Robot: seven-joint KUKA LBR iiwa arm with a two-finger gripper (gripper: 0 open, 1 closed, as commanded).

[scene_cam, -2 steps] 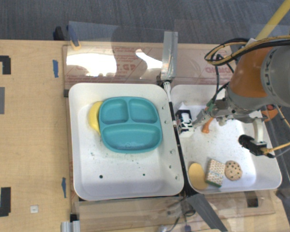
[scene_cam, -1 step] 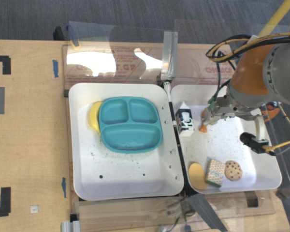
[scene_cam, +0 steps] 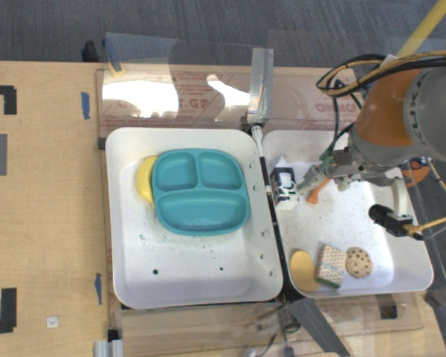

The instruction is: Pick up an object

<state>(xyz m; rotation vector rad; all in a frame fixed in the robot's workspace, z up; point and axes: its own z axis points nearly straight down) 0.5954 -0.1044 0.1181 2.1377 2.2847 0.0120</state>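
At the frame's lower right, a cookie (scene_cam: 358, 262) lies beside a patterned block (scene_cam: 331, 265) and yellow piece (scene_cam: 303, 271). Mid-right, the hand (scene_cam: 312, 184) hovers near an orange carrot-like item (scene_cam: 317, 192), perhaps released; I cannot tell. Best descend centred.

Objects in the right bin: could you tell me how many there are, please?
5: a white-and-black item and an orange piece at the upper left; a yellow piece, patterned block and cookie along the front. The arm may hide others.

Hand (scene_cam: 310, 187) over right bin (scene_cam: 409, 274), near carrot (scene_cam: 317, 190).
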